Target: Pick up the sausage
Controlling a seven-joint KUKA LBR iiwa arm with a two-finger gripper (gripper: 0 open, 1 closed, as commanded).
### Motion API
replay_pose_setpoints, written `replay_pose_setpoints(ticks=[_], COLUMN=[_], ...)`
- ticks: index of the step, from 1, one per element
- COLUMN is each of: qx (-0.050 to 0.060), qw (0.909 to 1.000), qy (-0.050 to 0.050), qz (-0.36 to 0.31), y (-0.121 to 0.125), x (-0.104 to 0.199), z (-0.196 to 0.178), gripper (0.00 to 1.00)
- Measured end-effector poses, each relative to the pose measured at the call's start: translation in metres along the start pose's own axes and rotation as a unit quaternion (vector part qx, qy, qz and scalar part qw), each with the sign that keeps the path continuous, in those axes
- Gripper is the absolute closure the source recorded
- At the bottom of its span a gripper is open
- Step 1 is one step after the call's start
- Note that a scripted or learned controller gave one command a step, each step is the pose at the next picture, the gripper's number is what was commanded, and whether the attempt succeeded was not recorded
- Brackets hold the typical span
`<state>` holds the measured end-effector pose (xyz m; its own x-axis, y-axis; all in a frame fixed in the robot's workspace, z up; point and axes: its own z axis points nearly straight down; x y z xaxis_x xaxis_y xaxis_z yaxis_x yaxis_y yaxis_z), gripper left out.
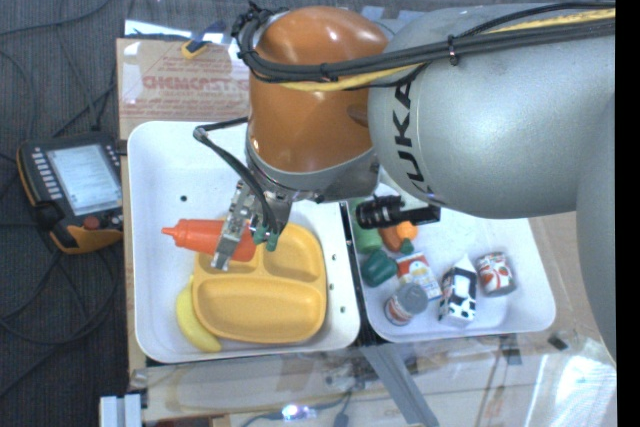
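Camera view looks down on two white bins on the table, with the arm [470, 105] reaching in from the right over the left bin [150, 215]. The pincer [240, 243] is low in that bin, at the near end of an orange-red item that I take to be the sausage [195, 235]; it lies left of the pincer, beside the top edge of a yellow tray [265, 305]. A banana [192, 323] sits against the tray's left side. Whether the pincer is open or closed I cannot tell, since its tip overlaps the sausage and the tray. By my reading the approach is done and the pincer is at the sausage, but no lift is evident: the sausage appears to rest in the bin. Closing firmly and raising it remain. The right bin [535, 310] holds small cans and toys.
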<state>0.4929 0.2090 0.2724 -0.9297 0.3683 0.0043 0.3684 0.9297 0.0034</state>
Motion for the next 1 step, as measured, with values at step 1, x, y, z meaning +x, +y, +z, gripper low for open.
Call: replay_pose_setpoints(ticks=[1], qx=[0.002], qw=[0.9729], qy=[-0.002], qz=[-0.231], y=[-0.0454], x=[-0.0115], z=[0.0538], gripper=[1.00])
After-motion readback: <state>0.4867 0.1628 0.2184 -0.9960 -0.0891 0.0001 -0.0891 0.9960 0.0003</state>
